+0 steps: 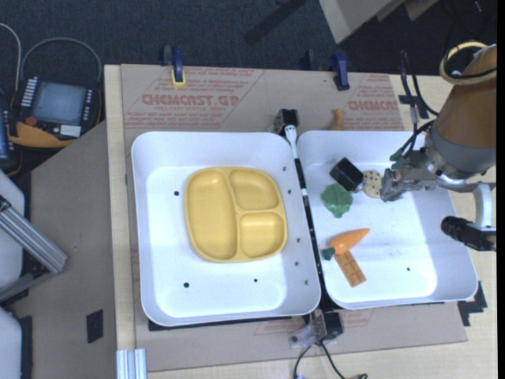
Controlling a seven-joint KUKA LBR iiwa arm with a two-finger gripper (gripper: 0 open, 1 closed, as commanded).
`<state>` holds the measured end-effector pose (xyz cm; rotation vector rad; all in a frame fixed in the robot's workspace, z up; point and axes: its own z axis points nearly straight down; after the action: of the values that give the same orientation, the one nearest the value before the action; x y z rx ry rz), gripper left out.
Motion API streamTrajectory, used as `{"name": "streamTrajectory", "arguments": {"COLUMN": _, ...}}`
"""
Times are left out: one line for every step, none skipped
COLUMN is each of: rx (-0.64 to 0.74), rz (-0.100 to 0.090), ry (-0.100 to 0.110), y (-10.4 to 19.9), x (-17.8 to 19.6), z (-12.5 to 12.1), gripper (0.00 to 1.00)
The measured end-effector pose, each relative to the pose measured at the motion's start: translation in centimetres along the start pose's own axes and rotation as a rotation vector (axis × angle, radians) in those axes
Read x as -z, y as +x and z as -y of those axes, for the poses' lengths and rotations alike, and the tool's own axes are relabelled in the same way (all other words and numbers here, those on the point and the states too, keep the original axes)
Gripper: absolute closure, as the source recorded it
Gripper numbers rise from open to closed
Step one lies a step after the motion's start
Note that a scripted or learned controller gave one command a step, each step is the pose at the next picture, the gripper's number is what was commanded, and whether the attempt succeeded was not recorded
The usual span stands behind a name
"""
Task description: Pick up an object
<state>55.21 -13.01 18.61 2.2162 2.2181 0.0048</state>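
The right bin [410, 283] holds several small objects. A black block [346, 172] lies near its back left, with a green broccoli-like piece [337, 201] just in front of it. A round speckled beige piece [371, 181] lies to the right of the black block. An orange carrot [348, 240] and a brown rectangular block [352, 269] lie nearer the front. My gripper [391, 186] hangs low over the bin right beside the beige piece, on its right side. Nothing can be seen held in it.
The left bin [158, 275] holds a yellow divided plate [235, 212]. The grey arm [467, 125] covers the right bin's back right corner. A black fitting [467, 233] sticks in at that bin's right edge. Clamps [177, 65] hold the cardboard at the back.
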Motion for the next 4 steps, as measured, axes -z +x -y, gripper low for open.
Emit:
{"name": "streamTrajectory", "arguments": {"rx": 0.000, "rz": 0.000, "ry": 0.001, "y": 0.0, "x": 2.4, "z": -0.1, "gripper": 1.00}}
{"name": "streamTrajectory", "arguments": {"rx": 0.005, "rz": -0.004, "ry": 0.007, "y": 5.5, "x": 1.7, "z": -1.0, "gripper": 1.00}}
{"name": "streamTrajectory", "arguments": {"rx": 0.005, "rz": -0.003, "ry": 0.004, "y": 10.6, "x": 3.0, "z": -0.9, "gripper": 1.00}}
{"name": "streamTrajectory", "arguments": {"rx": 0.005, "rz": -0.004, "ry": 0.004, "y": 15.2, "x": 3.9, "z": -1.9, "gripper": 1.00}}
